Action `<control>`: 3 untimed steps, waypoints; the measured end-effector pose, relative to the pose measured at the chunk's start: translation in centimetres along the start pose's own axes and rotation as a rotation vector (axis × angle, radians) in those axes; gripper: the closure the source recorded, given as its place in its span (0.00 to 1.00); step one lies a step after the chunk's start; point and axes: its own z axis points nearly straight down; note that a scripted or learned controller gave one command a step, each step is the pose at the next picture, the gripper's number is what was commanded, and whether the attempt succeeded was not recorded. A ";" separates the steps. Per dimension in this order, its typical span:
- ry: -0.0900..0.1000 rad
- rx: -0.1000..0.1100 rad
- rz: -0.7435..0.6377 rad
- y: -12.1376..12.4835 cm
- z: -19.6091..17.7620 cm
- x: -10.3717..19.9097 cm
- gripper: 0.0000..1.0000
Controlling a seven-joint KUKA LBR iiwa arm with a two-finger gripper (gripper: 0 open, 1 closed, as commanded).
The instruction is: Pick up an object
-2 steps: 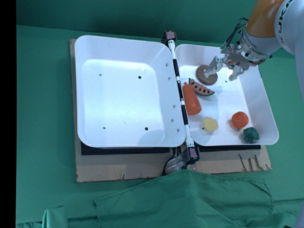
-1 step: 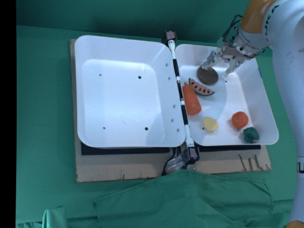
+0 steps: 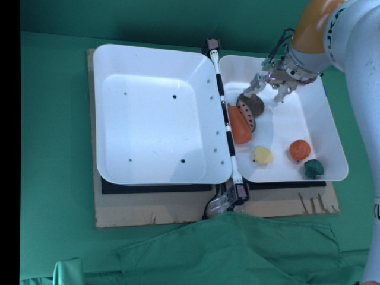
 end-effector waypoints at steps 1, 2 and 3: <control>-0.001 -0.001 0.000 -1.8 0.0 2.2 0.00; -0.002 -0.012 0.003 -1.5 -1.5 2.0 1.00; -0.001 -0.010 0.004 -1.5 -1.4 2.0 0.00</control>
